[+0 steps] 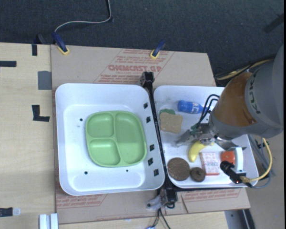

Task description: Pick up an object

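I count two white bins (66, 128); one green divided plate (116, 139); one blue bottle (189, 107); one banana (196, 150); two brown discs (178, 168); one tan sponge (171, 122); one red-printed card (210, 162).

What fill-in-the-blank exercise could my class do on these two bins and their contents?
1. The green divided plate lies in the ____ bin.
2. The banana in the right bin is coloured ____.
3. The blue bottle lies nearer the ____ edge of its bin.
4. The plate has ____ compartments.

Missing words: left; yellow; far; three
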You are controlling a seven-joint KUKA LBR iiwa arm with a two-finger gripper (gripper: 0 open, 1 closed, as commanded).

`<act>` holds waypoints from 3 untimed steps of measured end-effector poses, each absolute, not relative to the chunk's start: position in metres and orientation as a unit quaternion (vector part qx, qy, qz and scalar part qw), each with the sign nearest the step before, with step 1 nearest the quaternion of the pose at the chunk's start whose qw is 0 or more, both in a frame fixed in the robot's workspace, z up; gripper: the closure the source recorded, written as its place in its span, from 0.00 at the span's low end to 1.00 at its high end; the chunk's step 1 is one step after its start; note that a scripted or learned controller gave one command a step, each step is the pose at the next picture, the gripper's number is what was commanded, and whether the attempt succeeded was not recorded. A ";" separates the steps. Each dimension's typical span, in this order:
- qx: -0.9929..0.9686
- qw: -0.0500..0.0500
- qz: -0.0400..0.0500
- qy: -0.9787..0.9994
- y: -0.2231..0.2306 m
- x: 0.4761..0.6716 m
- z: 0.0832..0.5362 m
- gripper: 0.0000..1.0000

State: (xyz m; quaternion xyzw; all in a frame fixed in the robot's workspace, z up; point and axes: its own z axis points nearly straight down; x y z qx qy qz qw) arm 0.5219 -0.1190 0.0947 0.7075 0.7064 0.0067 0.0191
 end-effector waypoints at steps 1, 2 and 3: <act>0.707 0.011 0.004 0.707 -0.120 0.490 0.090 0.00; 0.707 0.003 0.001 0.707 -0.143 0.551 0.086 0.00; 0.706 0.002 0.001 0.708 -0.104 0.605 0.086 0.00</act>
